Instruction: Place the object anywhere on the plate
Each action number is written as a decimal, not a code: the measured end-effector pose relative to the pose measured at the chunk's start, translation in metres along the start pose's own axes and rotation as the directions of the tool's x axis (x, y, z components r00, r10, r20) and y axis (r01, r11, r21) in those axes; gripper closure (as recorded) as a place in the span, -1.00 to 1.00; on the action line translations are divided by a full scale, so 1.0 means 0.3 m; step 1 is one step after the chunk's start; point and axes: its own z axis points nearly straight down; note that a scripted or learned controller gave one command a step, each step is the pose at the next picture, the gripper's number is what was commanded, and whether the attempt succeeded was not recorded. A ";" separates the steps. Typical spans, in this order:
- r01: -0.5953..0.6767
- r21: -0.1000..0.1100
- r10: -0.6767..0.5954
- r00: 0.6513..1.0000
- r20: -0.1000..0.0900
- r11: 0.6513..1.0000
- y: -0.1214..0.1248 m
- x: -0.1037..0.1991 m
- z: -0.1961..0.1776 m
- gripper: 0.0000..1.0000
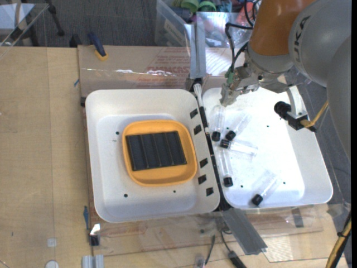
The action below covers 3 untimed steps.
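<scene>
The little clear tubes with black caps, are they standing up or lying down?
Lying down. The clear tubes rest flat on their sides, scattered on the floor of the right bin, black caps pointing different ways.

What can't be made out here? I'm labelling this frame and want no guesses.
- Claw: blurred against the right bin; open or shut unclear.
- Clear tubes with black caps: nearly see-through on white; count unsure.
- Arm: cut off by the top and right edges.
- Plate: dark insert's material unreadable.
</scene>
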 end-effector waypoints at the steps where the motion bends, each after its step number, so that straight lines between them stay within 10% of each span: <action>1: 0.077 -0.001 -0.077 0.997 0.001 0.997 0.011 0.035 -0.083 1.00; 2: 0.077 -0.001 -0.077 0.997 0.001 0.997 0.011 0.036 -0.083 -1.00; 3: 0.077 -0.005 -0.077 0.997 0.004 0.997 0.014 0.035 -0.118 1.00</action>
